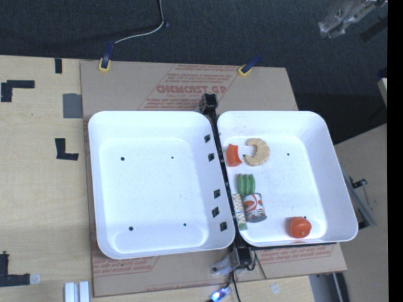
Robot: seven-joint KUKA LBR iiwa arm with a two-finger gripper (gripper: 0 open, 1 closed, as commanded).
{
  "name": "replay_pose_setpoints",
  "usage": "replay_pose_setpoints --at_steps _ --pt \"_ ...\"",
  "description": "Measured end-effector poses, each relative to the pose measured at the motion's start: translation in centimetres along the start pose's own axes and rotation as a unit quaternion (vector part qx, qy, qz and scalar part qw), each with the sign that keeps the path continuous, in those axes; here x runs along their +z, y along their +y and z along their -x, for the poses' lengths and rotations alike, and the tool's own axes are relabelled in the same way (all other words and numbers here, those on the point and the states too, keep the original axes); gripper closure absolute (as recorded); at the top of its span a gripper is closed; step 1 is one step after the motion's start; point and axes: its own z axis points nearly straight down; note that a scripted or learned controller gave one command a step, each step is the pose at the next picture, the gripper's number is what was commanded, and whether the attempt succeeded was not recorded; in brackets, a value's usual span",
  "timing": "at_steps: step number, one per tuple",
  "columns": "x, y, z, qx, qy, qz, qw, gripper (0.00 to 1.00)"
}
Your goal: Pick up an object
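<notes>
Progress: nothing picked yet | gripper (pixel 343 19): raised off the bins, jaw state unreadable | objects: croissant (pixel 257 151), can (pixel 253 207), tomato (pixel 300 227) well below-left of jaws, in right bin (pixel 327 168)

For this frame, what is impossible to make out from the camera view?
- Gripper, top right corner: blurred and cut by the frame's top edge, so its finger state is unreadable.
- Can in the right bin: label too small to read.
- Green item: too small to identify.
- Orange piece: partly against the bin wall, shape unclear.
</notes>
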Motion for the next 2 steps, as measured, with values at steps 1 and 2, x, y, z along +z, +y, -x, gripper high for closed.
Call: replay_pose_setpoints --at_steps 1,2 --pt "0.4 -0.2 -5.1 0.001 0.000 -0.003 1.0000 1.00" --pt "0.4 -1.8 -11.0 0.000 0.001 -0.004 1.0000 1.00"
